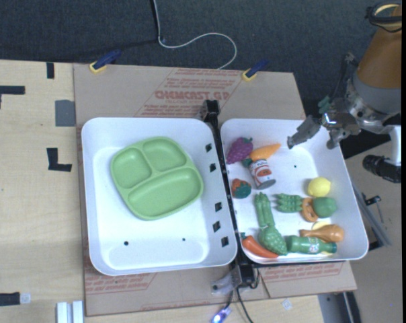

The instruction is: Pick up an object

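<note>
The gripper (316, 132) hangs above the right bin's (344, 173) far right corner, its arm cut off at the frame edge. Its dark fingers blur together, so whether they are spread or pressed together cannot be told. Toy foods, including a can (262, 172), lie below, partly overlapping.

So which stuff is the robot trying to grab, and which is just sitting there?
For the job: gripper; toys in the right bin: purple grapes, small can, yellow lemon, green bottle.
Just lying about: green divided plate, left bin, white cable.
</note>
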{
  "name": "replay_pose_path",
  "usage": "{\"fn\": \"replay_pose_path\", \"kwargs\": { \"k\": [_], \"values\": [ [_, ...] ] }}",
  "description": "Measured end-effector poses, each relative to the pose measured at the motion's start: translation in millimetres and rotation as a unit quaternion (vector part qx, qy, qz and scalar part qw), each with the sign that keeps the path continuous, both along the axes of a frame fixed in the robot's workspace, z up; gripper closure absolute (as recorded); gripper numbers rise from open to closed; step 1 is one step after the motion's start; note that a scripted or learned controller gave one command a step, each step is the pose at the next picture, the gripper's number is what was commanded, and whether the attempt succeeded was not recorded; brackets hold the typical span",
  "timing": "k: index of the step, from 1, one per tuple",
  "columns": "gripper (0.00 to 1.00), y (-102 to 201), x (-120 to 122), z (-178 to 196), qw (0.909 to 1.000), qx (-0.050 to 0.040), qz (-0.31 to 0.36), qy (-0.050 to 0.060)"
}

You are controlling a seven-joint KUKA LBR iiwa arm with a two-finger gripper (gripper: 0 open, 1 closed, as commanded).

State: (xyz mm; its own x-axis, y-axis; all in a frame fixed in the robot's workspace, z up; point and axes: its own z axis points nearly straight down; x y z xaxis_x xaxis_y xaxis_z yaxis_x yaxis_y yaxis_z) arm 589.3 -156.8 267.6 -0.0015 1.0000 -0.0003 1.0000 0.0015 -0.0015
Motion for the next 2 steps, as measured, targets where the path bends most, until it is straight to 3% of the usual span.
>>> {"fn": "replay_pose_path", "kwargs": {
  "k": [1,2],
  "values": [
    [0.00,46.5,-66.6,134.7,1.0000,0.0002,0.002,-0.005],
    [0.00,136.1,-100.7,135.7,1.0000,0.0014,0.005,0.000]
  ]
}}
